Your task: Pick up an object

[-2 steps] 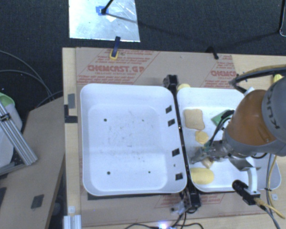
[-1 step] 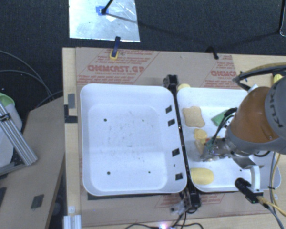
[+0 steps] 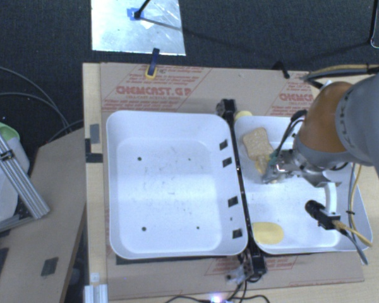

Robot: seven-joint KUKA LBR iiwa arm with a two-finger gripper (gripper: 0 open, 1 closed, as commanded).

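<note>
nearest the camera, a yellow disc lies in the right bin, below and slightly left of the end effector. the end effector sits low in that bin; how far it is open cannot be told. a tan sponge-like piece lies just above-left of it, a small yellow ball beyond. the left bin lies to its left on the tabletop.

The bench has a light wooden top, and a brown cardboard sheet with red print lies on it. Two shallow white bins stand on the sheet side by side, touching: the left bin and the right bin.
</note>
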